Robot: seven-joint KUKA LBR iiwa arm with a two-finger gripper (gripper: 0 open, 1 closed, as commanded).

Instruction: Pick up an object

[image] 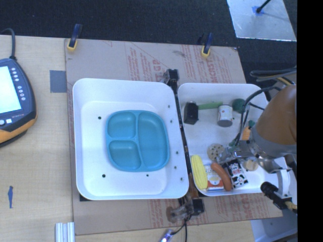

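Cardboard-covered bench point(151, 59), dark floor behind. Left bin point(83, 135) holds a blue divided plate point(137, 140). Right of the plate, right bin point(212, 88) holds corn point(199, 170), a hotdog point(222, 176); gripper point(237, 153) there, state unclear.

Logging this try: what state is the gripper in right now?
Gripper: low in the shallow white right bin; open or closed cannot be told.

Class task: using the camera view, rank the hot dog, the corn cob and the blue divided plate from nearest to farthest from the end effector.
1. hot dog, right bin, just left of the end effector.
2. corn cob, right bin's left edge.
3. blue divided plate, left bin.
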